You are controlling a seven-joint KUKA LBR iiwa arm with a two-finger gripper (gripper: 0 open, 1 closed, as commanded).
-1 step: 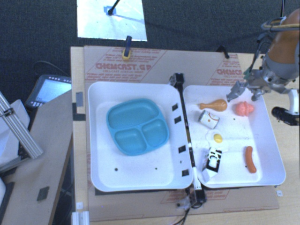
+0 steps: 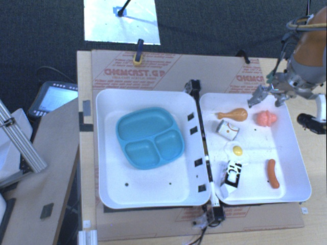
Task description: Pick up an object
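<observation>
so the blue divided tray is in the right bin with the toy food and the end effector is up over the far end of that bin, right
Not quite. The blue divided tray sits in the left bin, apart from the toy food. The drumstick, the pink item, the fried egg and the sausage lie in the right bin. The end effector is indeed over that bin's far end, as the camera view shows.

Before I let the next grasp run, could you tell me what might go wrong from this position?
The gripper hangs above the right bin's far edge, between the drumstick and the pink toy; a descent could land in the gap between them and close on nothing. The drumstick, the small can and the fried egg lie close together, so a grasp there might knock a neighbour aside.
</observation>
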